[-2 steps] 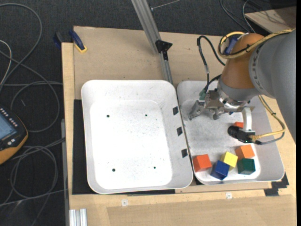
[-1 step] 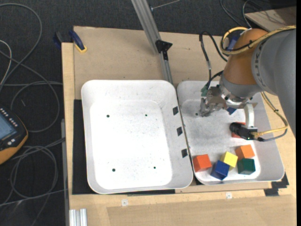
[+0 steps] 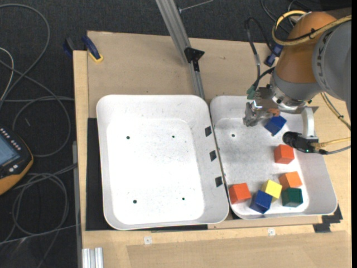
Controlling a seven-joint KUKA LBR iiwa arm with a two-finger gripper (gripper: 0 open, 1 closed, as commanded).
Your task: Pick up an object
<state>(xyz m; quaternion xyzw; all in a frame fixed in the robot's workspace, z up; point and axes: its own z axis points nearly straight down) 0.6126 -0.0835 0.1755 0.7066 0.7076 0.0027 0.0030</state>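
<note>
My gripper [image 3: 252, 116] hangs low over the far part of the right bin [image 3: 240, 149], under the grey and orange arm. A blue block [image 3: 275, 125] lies tilted just to its right, close to it and partly under the wrist. Further forward in that bin lie an orange block [image 3: 284, 153], a second orange block [image 3: 290, 178], a green block [image 3: 292, 196], a yellow block [image 3: 273, 188], another blue block [image 3: 260, 201] and a third orange block [image 3: 240, 192]. I see nothing held in the gripper.
The left bin [image 3: 150, 161] sits beside the right one, with small black clips [image 3: 212, 155] along the shared edge. A slanted metal pole [image 3: 181, 35] rises behind the bins. Cables trail on the floor at left.
</note>
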